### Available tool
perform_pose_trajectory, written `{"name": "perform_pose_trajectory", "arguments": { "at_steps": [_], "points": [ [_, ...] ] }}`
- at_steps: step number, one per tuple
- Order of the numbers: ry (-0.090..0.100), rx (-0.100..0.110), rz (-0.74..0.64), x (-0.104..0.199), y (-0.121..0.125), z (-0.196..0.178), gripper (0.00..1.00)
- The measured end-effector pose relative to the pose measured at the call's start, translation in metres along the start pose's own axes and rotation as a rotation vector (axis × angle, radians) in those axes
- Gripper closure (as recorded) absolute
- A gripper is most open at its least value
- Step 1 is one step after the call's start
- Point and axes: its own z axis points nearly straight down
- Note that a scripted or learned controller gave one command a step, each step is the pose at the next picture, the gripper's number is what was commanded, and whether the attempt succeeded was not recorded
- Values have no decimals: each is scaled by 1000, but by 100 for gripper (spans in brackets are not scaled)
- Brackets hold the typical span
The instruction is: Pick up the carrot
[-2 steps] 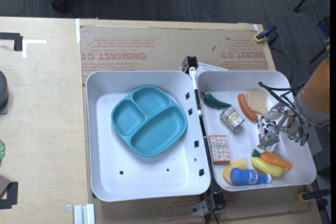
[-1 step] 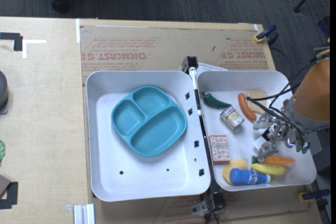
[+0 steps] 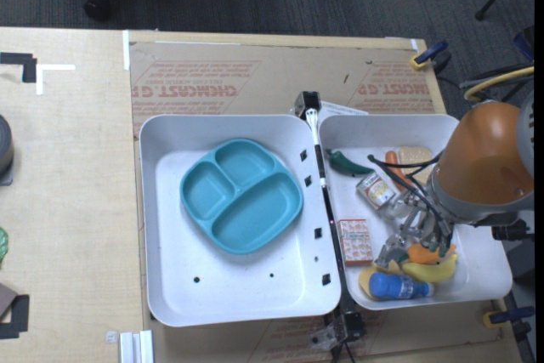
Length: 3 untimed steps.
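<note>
The gripper hangs low in the right bin, directly over the carrot beside a banana; whether its fingers grip anything cannot be told.

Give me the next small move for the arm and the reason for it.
Probably a short straight descent onto the carrot. The gripper sits in the right bin just above the carrot's orange body, with the banana and blue bottle crowded alongside, so sideways motion risks bumping them.
</note>
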Motion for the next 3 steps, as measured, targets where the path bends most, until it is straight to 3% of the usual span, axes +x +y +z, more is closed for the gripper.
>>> {"name": "perform_pose_trajectory", "arguments": {
  "at_steps": [1,2,3],
  "points": [
    [-8,-3,4,-3,1,-10,100],
    [-8,-2,4,-3,1,-10,0],
    [-16,-5,6,-7,2,-19,100]
  ]
}}
